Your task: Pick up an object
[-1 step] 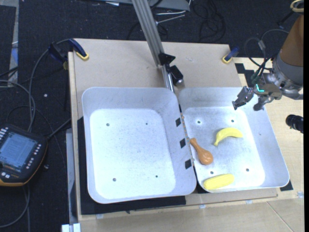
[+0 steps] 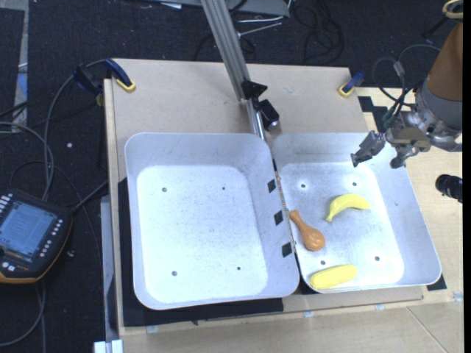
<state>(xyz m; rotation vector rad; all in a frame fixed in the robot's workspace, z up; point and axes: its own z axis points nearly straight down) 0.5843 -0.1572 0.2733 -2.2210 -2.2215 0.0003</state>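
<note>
The right bin (image 2: 408,219) holds three objects. A yellow banana (image 2: 346,205) lies near its middle. An orange pear-shaped toy with a thin stem (image 2: 307,233) rests by the bin's left wall. A yellow oval lemon-like piece (image 2: 333,276) sits at the front edge. My gripper (image 2: 383,151) hangs over the bin's far right corner, well above and behind the banana. Its two dark fingers are spread apart with nothing between them.
The left bin (image 2: 140,197) sits beside the right one. A metal post (image 2: 232,43) rises slanting from between the bins at the back. Clamps mark the bench's far corners, and a teach pendant (image 2: 26,234) lies on the floor at left.
</note>
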